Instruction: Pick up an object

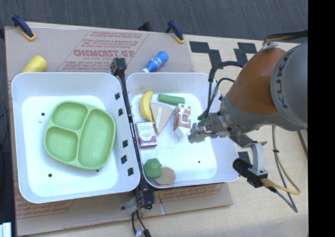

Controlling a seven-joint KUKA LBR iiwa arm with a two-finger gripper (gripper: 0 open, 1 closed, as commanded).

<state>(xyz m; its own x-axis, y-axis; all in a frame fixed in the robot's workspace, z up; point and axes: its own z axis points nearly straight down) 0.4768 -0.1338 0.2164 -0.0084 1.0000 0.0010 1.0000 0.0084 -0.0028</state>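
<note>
Beside tool (194, 133), upright carton (182, 117)

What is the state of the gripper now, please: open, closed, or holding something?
Gripper: low in the right bin, beside the small carton; open or closed cannot be told, and nothing is seen between its fingers.

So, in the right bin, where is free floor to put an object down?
The right bin has bare floor along its near side, between the green ball with the tan disc and the right wall. The far-left part is crowded: banana, green stick, wedge, two small cartons, with the gripper beside them.
</note>
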